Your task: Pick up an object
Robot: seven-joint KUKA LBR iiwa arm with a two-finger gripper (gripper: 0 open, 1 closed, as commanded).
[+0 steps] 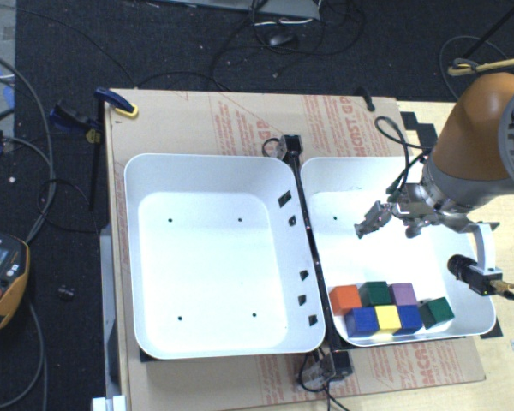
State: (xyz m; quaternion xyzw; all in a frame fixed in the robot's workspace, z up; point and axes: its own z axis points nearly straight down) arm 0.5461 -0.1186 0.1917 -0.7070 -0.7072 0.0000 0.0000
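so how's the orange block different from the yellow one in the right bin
The orange block sits at the left end of the back row, while the yellow block sits mid front row, between two blue blocks. The orange block lies farther from the bin's near wall; the yellow block lies close to that wall. Both are small cubes of like size, resting in the right bin, apart from the claw.

My claw (373,219): bare grey metal, dull sheen.
My wrist band (488,131): smooth orange shell, softly glossy.
Two bins (154,187): white plastic, smooth, slightly shiny.
Blocks at the right bin's near edge (392,307): painted, matt, look like wood; orange, green, purple, blue, yellow.
Bench top (240,127): pale board, matt, printed with red lettering.
Floor beyond the bench (51,41): dark, rough carpet.
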